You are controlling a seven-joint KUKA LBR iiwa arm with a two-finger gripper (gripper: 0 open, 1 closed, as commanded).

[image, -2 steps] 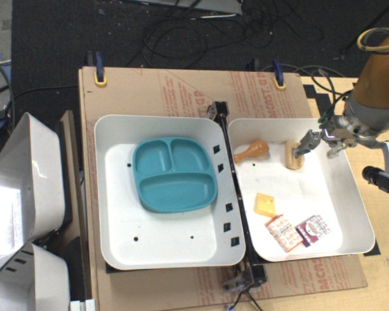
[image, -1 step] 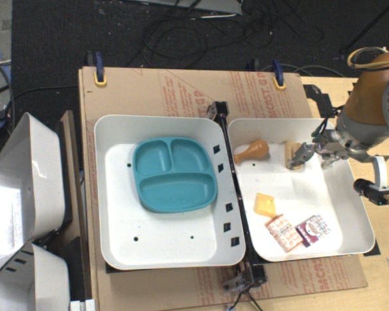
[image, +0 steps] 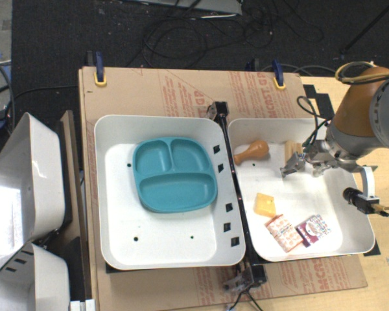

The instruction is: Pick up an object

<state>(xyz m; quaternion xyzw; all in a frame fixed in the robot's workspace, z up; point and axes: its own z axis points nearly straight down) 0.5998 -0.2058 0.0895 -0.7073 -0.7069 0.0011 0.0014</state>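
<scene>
The arm comes in over the right bin [image: 362, 238], its gripper [image: 297, 164] hanging low near the bin's far edge. I cannot tell from here how the jaws stand, and nothing shows caught in them. Just beside the tip, against the far wall, stands a small pale wooden block [image: 290, 151]; a brown wooden pestle-shaped piece [image: 251, 152] lies toward the far left corner. A yellow cheese wedge [image: 265, 205] sits mid-bin, and two small snack packets, a red-and-white packet [image: 281, 231] and a maroon packet [image: 313, 227], lie along the near edge. The left bin [image: 117, 193] carries a teal divided plate [image: 175, 174].

The block looks the likeliest target. To do it well, I'd say the tip should centre squarely over the block, straddle its narrow sides, keep clear of the bin wall, and drop fully before closing.
</scene>
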